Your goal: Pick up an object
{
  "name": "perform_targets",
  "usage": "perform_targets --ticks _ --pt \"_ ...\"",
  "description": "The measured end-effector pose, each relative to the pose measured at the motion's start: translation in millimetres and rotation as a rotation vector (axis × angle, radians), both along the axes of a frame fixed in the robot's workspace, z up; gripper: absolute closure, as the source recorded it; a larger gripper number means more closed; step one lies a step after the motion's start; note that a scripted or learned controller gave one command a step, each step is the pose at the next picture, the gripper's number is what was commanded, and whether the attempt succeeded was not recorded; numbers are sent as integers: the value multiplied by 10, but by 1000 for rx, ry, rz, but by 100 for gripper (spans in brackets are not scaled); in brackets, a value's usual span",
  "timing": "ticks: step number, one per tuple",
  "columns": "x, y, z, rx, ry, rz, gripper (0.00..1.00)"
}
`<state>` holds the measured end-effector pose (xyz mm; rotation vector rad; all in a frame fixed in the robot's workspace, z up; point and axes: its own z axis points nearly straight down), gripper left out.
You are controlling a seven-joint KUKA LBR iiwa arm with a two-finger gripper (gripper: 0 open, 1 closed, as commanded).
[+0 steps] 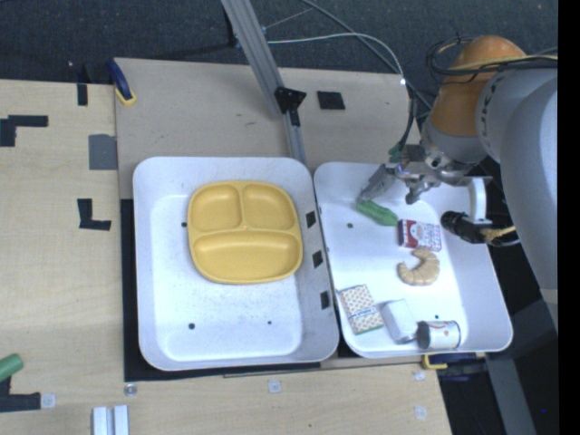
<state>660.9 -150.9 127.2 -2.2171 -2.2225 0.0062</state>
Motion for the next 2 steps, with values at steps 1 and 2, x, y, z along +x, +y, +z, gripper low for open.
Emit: perform_targets --ticks 1,2 --pt "2 5 -439 -2 -4 0 0" --pt "16 2 -301 -4 -8 2 100"
